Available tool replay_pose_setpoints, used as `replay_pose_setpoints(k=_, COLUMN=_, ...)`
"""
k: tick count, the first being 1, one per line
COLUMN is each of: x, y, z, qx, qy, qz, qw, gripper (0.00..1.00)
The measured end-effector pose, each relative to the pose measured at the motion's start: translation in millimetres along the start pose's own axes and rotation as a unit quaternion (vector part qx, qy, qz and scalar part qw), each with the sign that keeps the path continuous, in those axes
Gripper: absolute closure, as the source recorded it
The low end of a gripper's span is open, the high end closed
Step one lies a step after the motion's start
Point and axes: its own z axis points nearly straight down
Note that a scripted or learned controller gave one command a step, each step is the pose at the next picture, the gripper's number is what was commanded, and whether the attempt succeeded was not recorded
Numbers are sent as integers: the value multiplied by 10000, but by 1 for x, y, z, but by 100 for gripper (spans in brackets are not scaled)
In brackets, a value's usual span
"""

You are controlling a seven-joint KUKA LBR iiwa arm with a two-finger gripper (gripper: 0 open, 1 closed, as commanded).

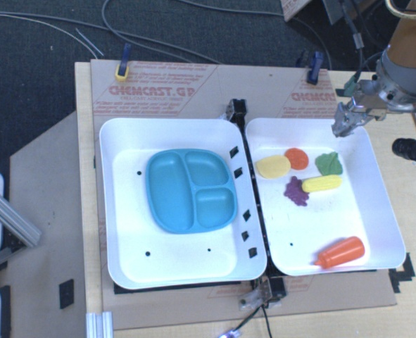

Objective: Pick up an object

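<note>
1. Your candidates all lie in the right bin [376, 210]: a yellow lemon-shaped piece [272, 166], an orange-red round piece [297, 158], a green leafy piece [329, 164], a yellow corn cob [322, 183] and a purple grape cluster [296, 191] bunched in the far half, with an orange carrot [341, 251] alone near the bin's near right corner.
2. Nothing is lifted yet; every piece rests on the bin floor, so the whole pick remains for you to do.
3. The tool [344, 122] hovers over the right bin's far right corner, apart from all the pieces, with nothing in it. How far it is open I cannot tell from this angle.
4. The carrot looks the easiest choice: it has open floor on its far and left sides, though it lies close to the near rim.
5. The far cluster is tight; the lemon piece touches the round piece, and the corn sits just beside the grapes.
6. The left bin [123, 189] carries a blue divided plate [191, 189], well clear of your work.
</note>
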Motion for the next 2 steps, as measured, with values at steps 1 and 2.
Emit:
replay_pose_setpoints(k=1, x=52, y=-12, z=17, qx=1, qy=-2, qz=0, qw=10000, gripper=100)
replay_pose_setpoints(k=2, x=109, y=-30, z=29, qx=2, qy=-1, qz=-2, qw=10000, gripper=100)
